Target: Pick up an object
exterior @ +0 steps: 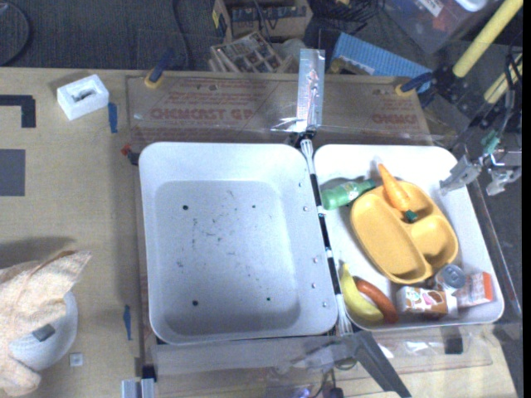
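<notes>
Pincer (479,172) at right bin (465,160) rim

Even, moderately bright overhead light. Mild glare on left bin (228,239) floor. Soft shadows along bin walls. Slightly soft focus throughout; far background dim.

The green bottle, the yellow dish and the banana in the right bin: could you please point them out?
green bottle (344,193), camera view, its body.
yellow dish (398,239), camera view, its inner floor.
banana (357,299), camera view, its yellow skin.
</notes>
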You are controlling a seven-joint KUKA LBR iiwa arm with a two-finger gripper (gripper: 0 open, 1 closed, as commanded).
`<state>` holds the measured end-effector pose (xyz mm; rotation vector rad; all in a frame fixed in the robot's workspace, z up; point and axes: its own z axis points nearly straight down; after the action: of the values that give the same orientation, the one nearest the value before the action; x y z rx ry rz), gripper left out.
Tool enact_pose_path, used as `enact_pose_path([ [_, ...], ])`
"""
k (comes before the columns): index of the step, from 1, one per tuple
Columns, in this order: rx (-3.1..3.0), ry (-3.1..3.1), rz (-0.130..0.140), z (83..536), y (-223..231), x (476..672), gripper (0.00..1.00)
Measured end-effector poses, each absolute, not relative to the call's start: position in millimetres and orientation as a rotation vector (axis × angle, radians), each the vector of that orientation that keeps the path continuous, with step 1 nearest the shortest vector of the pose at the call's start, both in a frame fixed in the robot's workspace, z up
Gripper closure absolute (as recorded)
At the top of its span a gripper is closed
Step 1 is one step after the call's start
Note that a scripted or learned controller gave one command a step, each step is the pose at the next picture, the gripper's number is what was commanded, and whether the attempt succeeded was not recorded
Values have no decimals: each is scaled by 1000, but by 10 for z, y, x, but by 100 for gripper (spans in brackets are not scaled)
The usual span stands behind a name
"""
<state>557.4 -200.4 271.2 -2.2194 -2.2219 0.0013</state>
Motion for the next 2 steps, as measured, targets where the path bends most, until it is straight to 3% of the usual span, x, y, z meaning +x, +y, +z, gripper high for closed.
enact_pose_path([
  [1,-1898,-2504,-1,1256,-2176,5007,0],
  [2,-2010,-2431,-8,915,-1811,5123,0],
])
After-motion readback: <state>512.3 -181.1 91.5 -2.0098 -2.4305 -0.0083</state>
